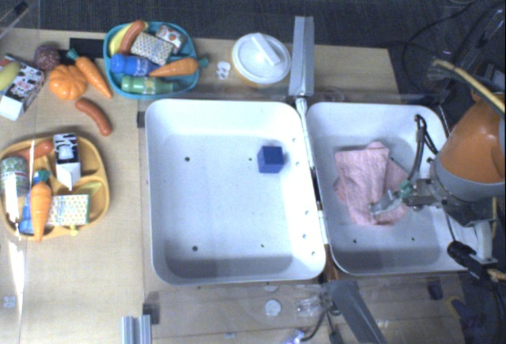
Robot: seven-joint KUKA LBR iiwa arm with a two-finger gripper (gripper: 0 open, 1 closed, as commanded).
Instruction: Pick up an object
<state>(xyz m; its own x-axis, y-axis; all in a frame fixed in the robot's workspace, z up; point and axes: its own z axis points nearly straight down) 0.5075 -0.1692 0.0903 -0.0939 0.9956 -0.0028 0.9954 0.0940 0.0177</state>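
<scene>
Now the gripper [389,206] is pressing at the pink cloth [363,180] in the right bin [379,262] — jaws' spread unreadable. Judging: grasp step; next, lifting straight up.

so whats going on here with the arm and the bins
A grey robot arm with an orange band reaches in from the right, and its gripper is down in the right bin, at the lower right edge of a crumpled pink cloth. Whether it has actually caught the cloth is too small to tell. A blue cube sits alone in the left bin, untouched. Toy food in a blue bowl and a yellow tray lies on the bench to the left.
</scene>
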